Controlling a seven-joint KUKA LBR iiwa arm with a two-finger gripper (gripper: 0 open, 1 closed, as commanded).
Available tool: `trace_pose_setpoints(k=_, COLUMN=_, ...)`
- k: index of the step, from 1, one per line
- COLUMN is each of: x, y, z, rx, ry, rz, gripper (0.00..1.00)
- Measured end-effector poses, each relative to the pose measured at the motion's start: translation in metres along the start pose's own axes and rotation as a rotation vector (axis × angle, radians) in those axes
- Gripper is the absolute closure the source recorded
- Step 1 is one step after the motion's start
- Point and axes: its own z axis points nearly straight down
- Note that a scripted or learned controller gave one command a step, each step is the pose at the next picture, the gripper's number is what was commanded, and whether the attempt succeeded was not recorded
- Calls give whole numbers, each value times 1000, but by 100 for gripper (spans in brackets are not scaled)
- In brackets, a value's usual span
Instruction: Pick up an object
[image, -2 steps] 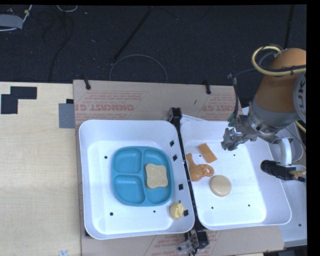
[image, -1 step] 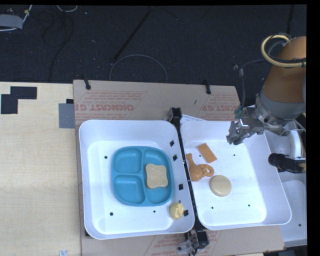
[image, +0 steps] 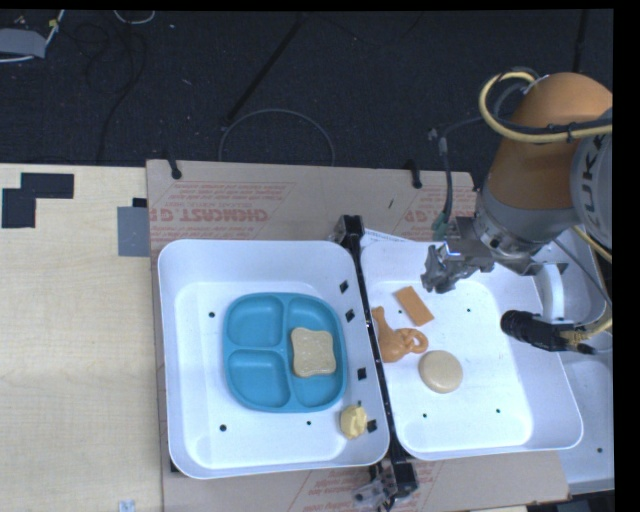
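Observation:
My gripper (image: 440, 276) hangs over the upper middle of the right bin (image: 520, 420), just above and right of a flat orange rectangular piece (image: 412, 305). Nothing shows between its fingers. Below that piece lies an orange pretzel-shaped toy (image: 397, 343), and a round cream bun (image: 440, 371) sits to its lower right. In the left bin (image: 190, 400) a blue divided plate (image: 255, 370) carries a slice of toast (image: 313, 352). A small yellow object (image: 353, 420) rests near that bin's lower right corner.
A black divider (image: 362, 330) runs between the two bins. A black cylindrical part with a cable (image: 535, 330) reaches over the right bin's right side. Brown cardboard (image: 260, 205) lies behind the bins, and a light wooden bench top (image: 70, 340) spreads to the left.

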Motion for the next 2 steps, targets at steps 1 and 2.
trace_pose_setpoints(k=1, x=51, y=-16, z=-1, rx=1, ry=0, rz=0, gripper=100)
trace_pose_setpoints(k=2, x=99, y=-26, z=0, rx=2, ry=-1, rz=-1, gripper=100)
